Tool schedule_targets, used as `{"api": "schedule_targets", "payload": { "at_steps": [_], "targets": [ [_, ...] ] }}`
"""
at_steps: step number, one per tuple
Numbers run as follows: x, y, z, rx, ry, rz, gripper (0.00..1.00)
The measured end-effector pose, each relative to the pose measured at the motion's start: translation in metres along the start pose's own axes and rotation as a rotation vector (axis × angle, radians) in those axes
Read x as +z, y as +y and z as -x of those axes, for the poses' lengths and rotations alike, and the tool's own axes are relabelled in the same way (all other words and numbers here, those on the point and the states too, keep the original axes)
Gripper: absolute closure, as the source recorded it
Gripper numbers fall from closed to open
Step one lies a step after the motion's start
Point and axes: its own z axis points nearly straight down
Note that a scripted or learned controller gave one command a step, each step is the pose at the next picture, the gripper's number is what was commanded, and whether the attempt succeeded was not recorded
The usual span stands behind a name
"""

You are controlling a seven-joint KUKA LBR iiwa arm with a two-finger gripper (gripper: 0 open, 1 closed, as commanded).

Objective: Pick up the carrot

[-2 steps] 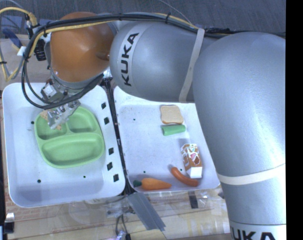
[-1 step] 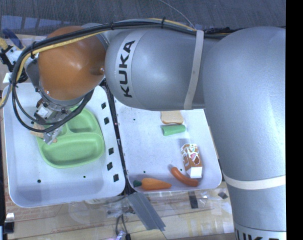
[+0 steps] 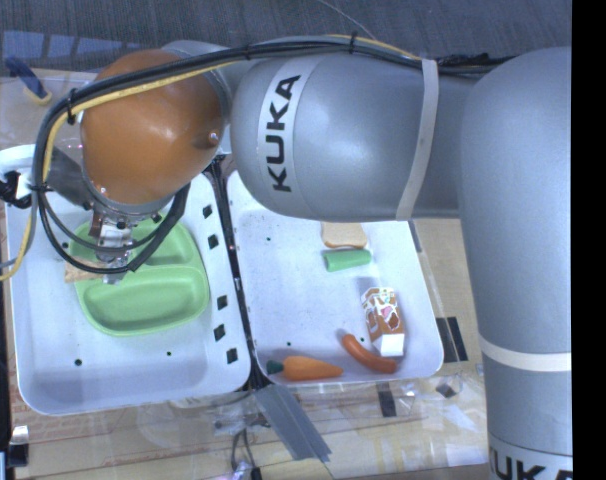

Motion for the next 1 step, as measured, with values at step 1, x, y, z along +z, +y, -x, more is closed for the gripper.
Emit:
{"api": "schedule_targets", "payload": {
  "at_steps": [1],
  "targets": [
    [-0.0326, -0.0005, -0.0092, 0.307, 0.002, 0.002, 1.0]
  ]
}}
